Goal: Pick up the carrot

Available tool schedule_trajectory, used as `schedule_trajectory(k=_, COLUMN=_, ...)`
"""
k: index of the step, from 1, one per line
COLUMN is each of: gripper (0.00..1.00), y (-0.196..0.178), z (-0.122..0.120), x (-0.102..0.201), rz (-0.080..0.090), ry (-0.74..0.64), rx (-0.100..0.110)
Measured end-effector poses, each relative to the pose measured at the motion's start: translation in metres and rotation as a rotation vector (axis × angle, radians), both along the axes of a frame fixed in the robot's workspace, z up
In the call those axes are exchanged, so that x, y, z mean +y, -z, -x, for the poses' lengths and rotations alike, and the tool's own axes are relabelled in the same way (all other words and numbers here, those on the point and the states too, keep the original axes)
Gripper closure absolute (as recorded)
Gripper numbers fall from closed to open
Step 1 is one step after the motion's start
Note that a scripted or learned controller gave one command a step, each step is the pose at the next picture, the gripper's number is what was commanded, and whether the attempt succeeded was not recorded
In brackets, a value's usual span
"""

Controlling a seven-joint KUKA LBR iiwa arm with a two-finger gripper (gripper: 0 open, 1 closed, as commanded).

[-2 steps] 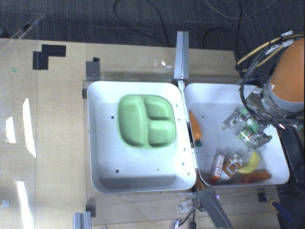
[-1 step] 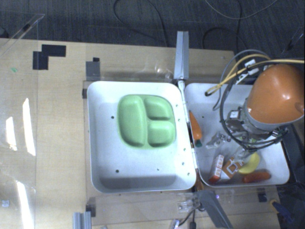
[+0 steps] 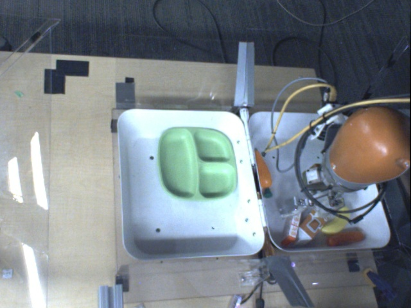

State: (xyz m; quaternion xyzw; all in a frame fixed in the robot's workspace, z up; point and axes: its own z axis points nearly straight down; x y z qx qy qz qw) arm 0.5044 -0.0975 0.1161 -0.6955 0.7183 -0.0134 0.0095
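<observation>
Orange-banded arm (image 3: pixel 367 145) looms over the right bin (image 3: pixel 273 236), hanging above the clutter with its gripper (image 3: pixel 313 201) too hidden to tell its state. Off to the gripper's left lies the carrot (image 3: pixel 262 171), against the bin's left wall, long axis running along that wall, nothing gripping it.

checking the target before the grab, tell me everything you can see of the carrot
The carrot is a small orange toy-like piece with a dark green tip at its near end. It lies lengthwise along the left wall of the right bin, tight against the divider between the bins. Nothing grips it; the arm hangs over the bin's middle, apart from it.
</observation>
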Motion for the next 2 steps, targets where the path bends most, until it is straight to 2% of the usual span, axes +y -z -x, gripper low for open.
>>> schedule_trajectory(k=1, gripper=0.0, y=-0.151, z=-0.011, x=-0.017, rz=-0.009, ry=0.097, rx=0.022)
schedule_trajectory(k=2, gripper=0.0, y=-0.084, z=-0.041, x=0.064, rz=-0.007, ry=-0.156, rx=0.028)
